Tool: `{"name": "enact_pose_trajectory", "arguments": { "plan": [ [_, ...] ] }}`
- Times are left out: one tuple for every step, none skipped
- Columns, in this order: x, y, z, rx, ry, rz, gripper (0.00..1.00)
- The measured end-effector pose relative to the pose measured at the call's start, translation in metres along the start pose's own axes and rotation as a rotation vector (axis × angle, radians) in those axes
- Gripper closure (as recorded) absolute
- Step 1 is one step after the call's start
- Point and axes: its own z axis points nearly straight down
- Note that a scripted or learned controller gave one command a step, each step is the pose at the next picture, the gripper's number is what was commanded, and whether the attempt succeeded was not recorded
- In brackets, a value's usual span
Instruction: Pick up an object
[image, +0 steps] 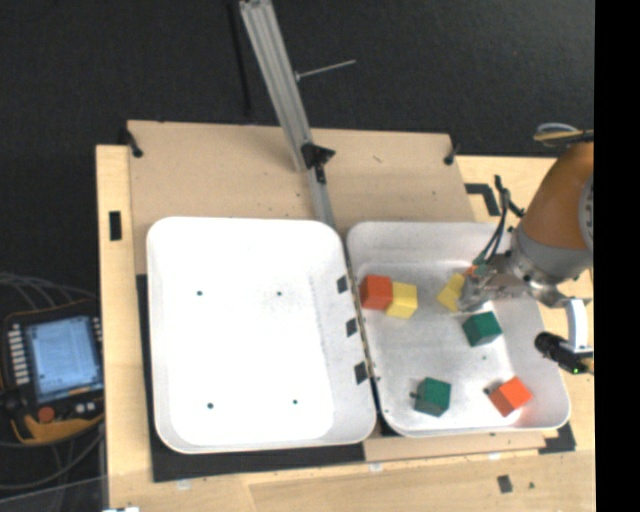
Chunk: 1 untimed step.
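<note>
The right bin (420, 245) holds several small blocks. An orange block (377, 292) touches a yellow block (403, 300) near the bin's left wall. A second yellow block (452, 292) lies mid-bin, right beside my gripper (477, 293), which hangs low over the bin's right half. A green block (482, 328) sits just below the gripper. Another green block (433, 396) and an orange block (510, 396) rest near the front wall. The arm's orange band (560, 195) and grey wrist cover the view of the tips.
The left bin (250, 330) lies beside the right one, with a row of dark clips (352, 325) between them. A metal pole (285, 90) rises slantwise from the back of the bench. A tablet (58, 358) sits off the bench's left edge.
</note>
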Motion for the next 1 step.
{"name": "enact_pose_trajectory", "arguments": {
  "plan": [
    [-0.0036, 0.0002, -0.044, 0.001, 0.001, -0.001, 1.0]
  ]
}}
